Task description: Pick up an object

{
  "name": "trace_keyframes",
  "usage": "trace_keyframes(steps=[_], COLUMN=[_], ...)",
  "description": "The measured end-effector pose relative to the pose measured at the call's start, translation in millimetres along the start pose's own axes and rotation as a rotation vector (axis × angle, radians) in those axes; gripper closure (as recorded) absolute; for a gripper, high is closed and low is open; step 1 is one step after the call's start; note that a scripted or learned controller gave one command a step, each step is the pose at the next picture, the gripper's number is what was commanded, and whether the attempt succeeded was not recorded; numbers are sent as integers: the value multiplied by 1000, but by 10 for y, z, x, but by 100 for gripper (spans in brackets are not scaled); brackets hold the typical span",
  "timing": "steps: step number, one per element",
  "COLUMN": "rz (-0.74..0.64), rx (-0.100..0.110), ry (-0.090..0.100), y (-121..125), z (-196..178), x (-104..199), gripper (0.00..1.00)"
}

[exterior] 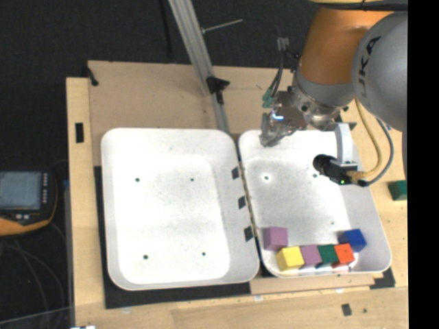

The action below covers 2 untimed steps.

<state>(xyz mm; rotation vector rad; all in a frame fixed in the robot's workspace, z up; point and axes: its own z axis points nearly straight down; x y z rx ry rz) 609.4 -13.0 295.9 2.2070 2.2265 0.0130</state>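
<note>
From above and at a slant, the camera is looking down on a wooden bench [158,94] that is carrying two shallow white bins side by side. The left bin [171,204] is lying with its speckled floor open to view. The right bin [309,197] is holding a cluster of small blocks along its near edge: a purple block [276,237] is sitting a little apart toward the bin's middle, and in a row just behind the near rim a yellow block [290,258], a second purple block [311,255], a green block [327,253] and an orange block [343,253] are lying close together, with a blue block [353,238] sitting just beside the orange one near the right wall. The arm [343,40], grey with a broad orange band, is reaching in from the right, and its gripper [273,134] is hanging over the far left corner of the right bin, well apart from the blocks. Whether it is released or clenched cannot be told from here, and nothing is showing in its grasp. A slanted metal pole [195,46] is crossing the bench behind the bins, and a small screened device [24,197] is resting off the bench at the left.
</note>
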Motion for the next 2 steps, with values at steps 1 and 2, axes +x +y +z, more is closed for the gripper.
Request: trace_keyframes(steps=[1,2], rz=[3,-1], rx=[6,0], ry=[1,2], y=[-571,-448], z=[-402,-1164], x=[299,917], gripper=[100,100])
